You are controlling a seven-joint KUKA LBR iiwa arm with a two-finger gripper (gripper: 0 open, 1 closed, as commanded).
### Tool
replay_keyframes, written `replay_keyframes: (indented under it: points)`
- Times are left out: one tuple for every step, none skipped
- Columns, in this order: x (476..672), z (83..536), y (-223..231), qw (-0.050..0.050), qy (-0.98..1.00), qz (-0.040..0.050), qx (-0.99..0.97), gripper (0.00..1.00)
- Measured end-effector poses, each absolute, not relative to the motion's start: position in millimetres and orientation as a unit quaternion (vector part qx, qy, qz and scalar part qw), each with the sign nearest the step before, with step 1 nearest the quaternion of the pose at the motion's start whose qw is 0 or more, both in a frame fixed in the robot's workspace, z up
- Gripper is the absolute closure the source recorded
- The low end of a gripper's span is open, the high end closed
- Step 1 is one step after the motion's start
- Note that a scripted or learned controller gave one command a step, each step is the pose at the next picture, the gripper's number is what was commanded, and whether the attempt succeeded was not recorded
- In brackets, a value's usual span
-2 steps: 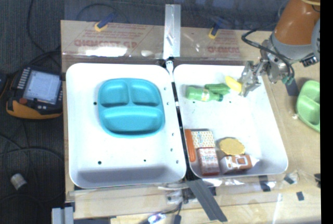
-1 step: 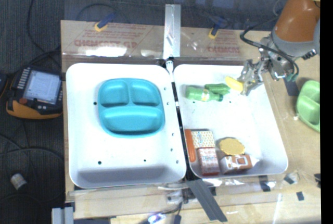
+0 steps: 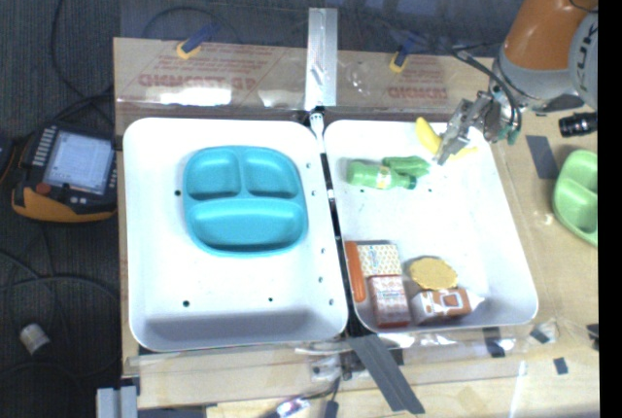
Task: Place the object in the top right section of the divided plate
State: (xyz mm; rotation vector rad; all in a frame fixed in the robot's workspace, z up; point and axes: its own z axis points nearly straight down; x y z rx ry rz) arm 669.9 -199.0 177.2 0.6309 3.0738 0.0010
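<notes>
A blue divided plate (image 3: 243, 202) lies in the left bin (image 3: 155, 309), with two small sections at its far side and one large section at the near side; nothing rests in them. My gripper (image 3: 453, 140) hangs over the far right corner of the right bin (image 3: 505, 241), right at a yellow banana-shaped object (image 3: 425, 130) that pokes out on either side of it. Whether the yellow object is held cannot be made out. A light green bottle-like object (image 3: 367, 175) and a darker green piece (image 3: 406, 166) lie just left of the gripper.
At the near side of the right bin sit a patterned box (image 3: 377, 261), a red-brown box (image 3: 389, 299), a round golden item (image 3: 431, 272) and a small carton (image 3: 445, 305). A green object (image 3: 580, 192) rests on the bench right of the bins.
</notes>
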Motion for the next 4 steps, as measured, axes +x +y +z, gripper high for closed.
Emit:
replay_keyframes:
  points:
    - [657.9, 182, -224, 0.001, 0.992, -0.0011, 0.13, 1.0]
    - [660.7, 175, -223, 0.001, 0.999, -0.0006, 0.032, 1.0]
    - [660.8, 175, -223, 0.001, 0.999, -0.0005, 0.032, 0.0]
    - [639.5, 218, -223, 0.002, 0.988, 0.0002, -0.155, 0.0]
